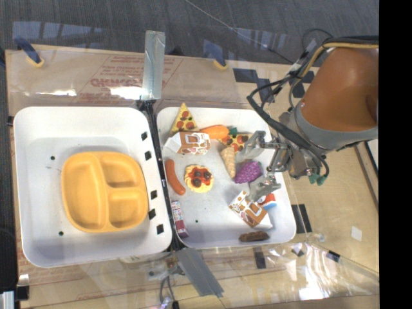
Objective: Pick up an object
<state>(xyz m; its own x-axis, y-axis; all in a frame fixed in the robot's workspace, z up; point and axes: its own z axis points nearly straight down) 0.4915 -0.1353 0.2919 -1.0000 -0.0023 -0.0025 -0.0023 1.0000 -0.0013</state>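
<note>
My gripper [260, 166] hangs over the right side of the right bin [212, 234], fingers spread wide. One fingertip [255, 140] is near the carrot, the other [264, 189] above a small carton. A bunch of purple grapes [248, 171] lies between and below the fingers, not gripped. Around it lie an ice-cream cone [228, 161], a carrot [215, 132], a pizza slice [183, 118], a brown-and-white carton [192, 143], a small tart [198, 178], a sausage [174, 176] and a second carton [250, 211].
The left bin [38, 127] holds a yellow divided plate [103, 190]. A brown piece [254, 237] lies at the right bin's front edge, and a purple item [178, 219] against its left wall. Cables loop from the arm above the right bin's far corner.
</note>
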